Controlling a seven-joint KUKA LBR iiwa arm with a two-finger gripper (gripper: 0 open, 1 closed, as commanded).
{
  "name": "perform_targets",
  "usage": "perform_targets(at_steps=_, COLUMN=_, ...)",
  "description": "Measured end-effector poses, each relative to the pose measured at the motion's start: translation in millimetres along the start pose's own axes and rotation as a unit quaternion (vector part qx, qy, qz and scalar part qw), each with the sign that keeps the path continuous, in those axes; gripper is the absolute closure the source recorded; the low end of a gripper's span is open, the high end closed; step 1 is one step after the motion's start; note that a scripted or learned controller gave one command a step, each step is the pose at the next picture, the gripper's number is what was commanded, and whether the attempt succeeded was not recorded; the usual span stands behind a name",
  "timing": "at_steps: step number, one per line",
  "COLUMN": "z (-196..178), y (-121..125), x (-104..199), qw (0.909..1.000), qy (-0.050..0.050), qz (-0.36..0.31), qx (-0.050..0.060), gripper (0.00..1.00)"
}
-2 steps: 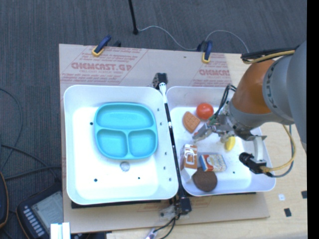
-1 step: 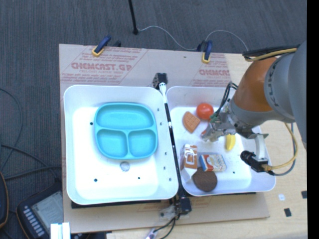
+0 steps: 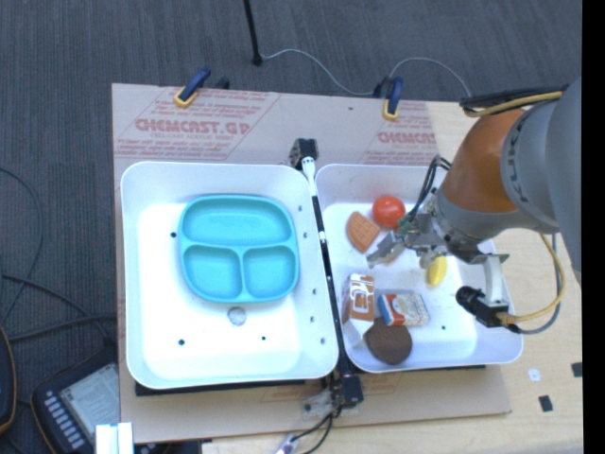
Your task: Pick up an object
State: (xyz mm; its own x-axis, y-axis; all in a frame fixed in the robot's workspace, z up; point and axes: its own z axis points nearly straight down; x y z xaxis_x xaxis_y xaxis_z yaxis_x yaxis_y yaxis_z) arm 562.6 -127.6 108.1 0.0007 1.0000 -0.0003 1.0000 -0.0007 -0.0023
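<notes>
The arm reaches into the right bin (image 3: 473, 348) at centre right of the frame. Its jaws (image 3: 386, 251) look slightly parted, gripping nothing, just below and right of the tan biscuit-shaped piece (image 3: 360, 231); the red ball (image 3: 388, 210) sits just above them, a yellow piece (image 3: 436, 270) to their right.

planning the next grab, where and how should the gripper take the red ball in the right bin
Grip the red ball across its middle, coming straight down from above. It is round, so any pair of opposite sides should do, but the orange biscuit-shaped piece sits close on its lower left. Probably set the fingers along the line that avoids that piece. The gripper is just below the ball in the right bin.
</notes>
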Motion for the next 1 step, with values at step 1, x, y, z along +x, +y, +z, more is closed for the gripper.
perform_targets(at_steps=1, z=19.7, y=-52.4, x=26.3, qw=1.0, qy=-0.003, qz=0.001, qx=-0.008, gripper=0.0)
